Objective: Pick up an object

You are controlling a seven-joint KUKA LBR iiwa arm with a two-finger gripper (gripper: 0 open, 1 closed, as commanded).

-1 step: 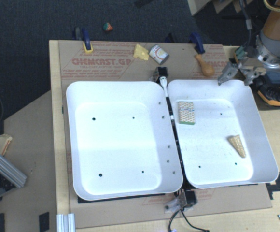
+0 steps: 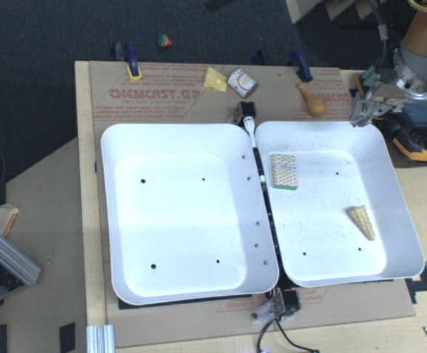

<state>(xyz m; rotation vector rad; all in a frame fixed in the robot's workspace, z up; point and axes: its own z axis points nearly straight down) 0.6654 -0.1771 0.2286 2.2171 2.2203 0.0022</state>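
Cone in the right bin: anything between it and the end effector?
Nothing visible. The end effector is over the right bin's far right corner; the cone lies nearer the front, with bare floor between. The patterned block sits off left.

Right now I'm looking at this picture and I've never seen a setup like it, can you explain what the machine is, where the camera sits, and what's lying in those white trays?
This is one photo from a camera fixed above a workbench, looking down at a slant. The machine at the upper right is a grey robot arm; its two-finger gripper hangs over the far right corner of the right shallow white bin, and nothing shows between its fingers. That bin holds a small patterned rectangular sponge and a tan cone-shaped piece. The left shallow white bin sits beside it. Behind the bins, on the brown board, lie a yellow wedge and a wooden-handled tool.
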